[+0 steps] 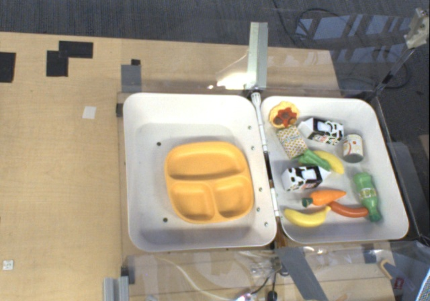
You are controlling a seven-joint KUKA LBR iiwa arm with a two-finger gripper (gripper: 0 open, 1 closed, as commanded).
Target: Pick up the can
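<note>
Can (353, 147), small and grey, sits in the right bin (386, 138), seemingly on its side, close to the right wall. Nearest in that bin lies a banana (306, 216), then a carrot (327, 196) and a green bottle (367, 195); the can lies just beyond the bottle. How the pincer stands I cannot tell.

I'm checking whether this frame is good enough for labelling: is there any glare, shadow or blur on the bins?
In the camera view, a bright glare patch sits on the bench behind the left bin; lighting inside both bins is even, with soft shadows only. The can in the right bin is small and slightly soft, its label unreadable; the yellow tray is clear.
</note>
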